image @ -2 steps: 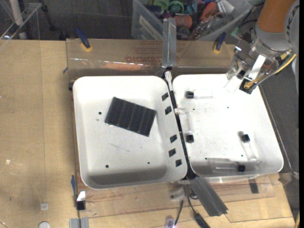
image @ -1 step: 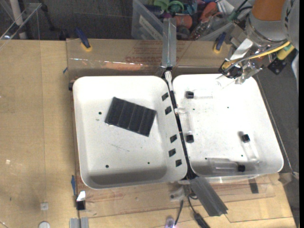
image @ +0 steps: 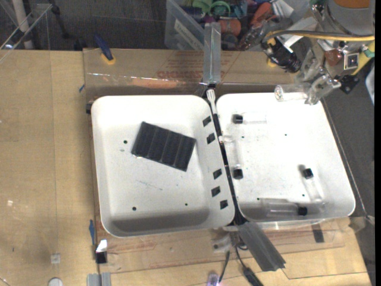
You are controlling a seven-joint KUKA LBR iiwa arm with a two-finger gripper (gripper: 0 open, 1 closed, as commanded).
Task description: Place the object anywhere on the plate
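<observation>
Left bin (image: 113, 216): white, shallow; holds one dark ribbed rectangular plate (image: 164, 146), lying flat and slightly askew, left of the bin's centre.

Divider (image: 215, 154): bears a row of small black tabs between the two bins.

Right bin (image: 339, 186): white, shallow; holds several clear tube-like pieces with black ends (image: 309, 180), scattered near its left, top and lower right parts. Which of them is the task's object cannot be told.

Upper right: arm's gripper (image: 315, 88), above the right bin's far edge; finger state cannot be told.

Background: clear tub of coloured items (image: 238, 5) behind the bins.
</observation>
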